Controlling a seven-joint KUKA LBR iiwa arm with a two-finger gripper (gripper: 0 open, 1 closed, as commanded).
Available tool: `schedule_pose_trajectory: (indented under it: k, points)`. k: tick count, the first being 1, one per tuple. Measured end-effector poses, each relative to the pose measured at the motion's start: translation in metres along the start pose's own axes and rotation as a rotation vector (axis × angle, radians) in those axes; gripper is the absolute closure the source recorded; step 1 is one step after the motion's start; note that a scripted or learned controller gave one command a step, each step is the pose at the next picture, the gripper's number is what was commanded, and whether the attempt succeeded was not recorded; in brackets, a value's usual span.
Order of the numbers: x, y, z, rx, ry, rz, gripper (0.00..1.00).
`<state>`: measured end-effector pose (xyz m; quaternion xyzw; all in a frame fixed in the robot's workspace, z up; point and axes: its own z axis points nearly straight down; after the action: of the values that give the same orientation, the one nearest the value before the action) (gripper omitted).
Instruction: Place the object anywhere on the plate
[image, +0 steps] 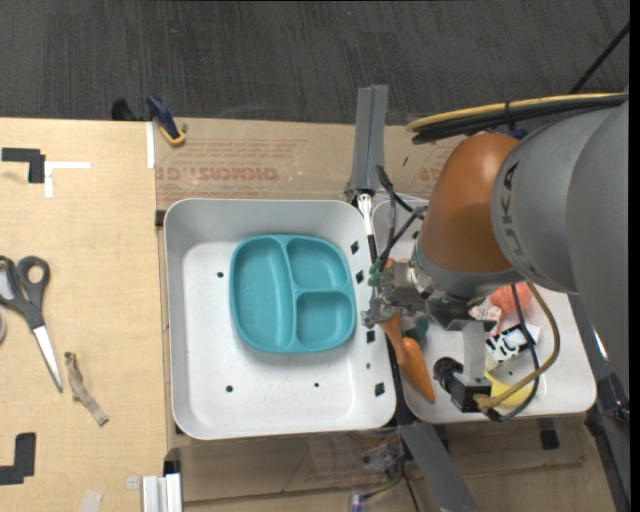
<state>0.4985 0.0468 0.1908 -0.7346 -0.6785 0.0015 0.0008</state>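
Teal and three-sectioned, the plate (294, 294) lies in the left bin (190, 330), with the grey arm (560, 190) and its orange band reaching in from 3 o'clock over the right bin (565, 385). An orange carrot (413, 365) lies in the right bin at about 4 o'clock from the plate, just under the gripper (392, 305); whether the jaws are open or closed on anything cannot be told. Scissors (32, 305) rest on the tabletop (80, 230) at 9 o'clock.

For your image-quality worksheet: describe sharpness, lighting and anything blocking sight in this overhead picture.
Camera view: evenly lit, soft shadows; the teal plate and scissors are sharp; the arm looms large and slightly soft, covering much of the right bin.
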Motion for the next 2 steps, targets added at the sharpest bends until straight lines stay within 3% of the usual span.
schedule_pose_trajectory:
  k: [1, 2]
  points:
    - [0.0768, -0.0259, -0.1906, -0.001, -0.003, -0.106, 1.00]
    - [0.0767, -0.0259, -0.1904, -0.001, -0.003, -0.106, 0.00]
